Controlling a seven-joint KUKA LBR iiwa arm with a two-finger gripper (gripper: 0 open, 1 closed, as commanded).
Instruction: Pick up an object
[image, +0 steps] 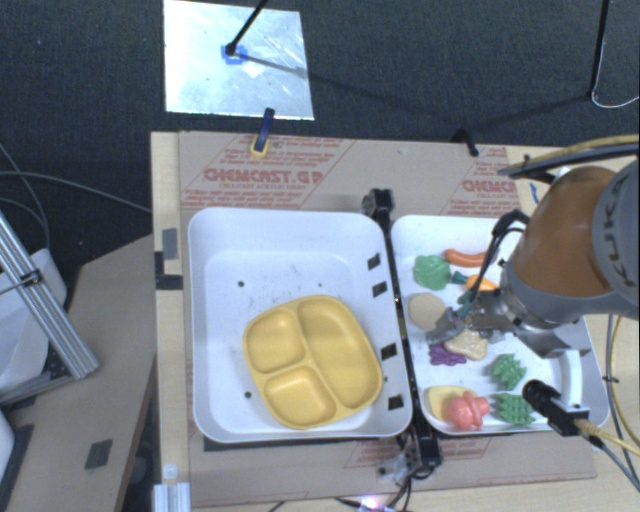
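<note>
Our hand (452, 326), its grip impossible to judge, hovers just above the beige plastic toy (467, 347), so nothing is lifted yet.

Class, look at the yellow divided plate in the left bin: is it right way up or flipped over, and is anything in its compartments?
Right way up and empty: the yellow divided plate shows three bare hollow compartments facing the camera.

Two white bins: left bin (215, 300), right bin (598, 395). One yellow divided plate (312, 360). Green toy pieces, three: (432, 270), (507, 371), (512, 407). One orange carrot (463, 257). One purple piece (445, 353). One pink piece (466, 408). Tan pieces, two: (424, 308), (467, 346).
</note>
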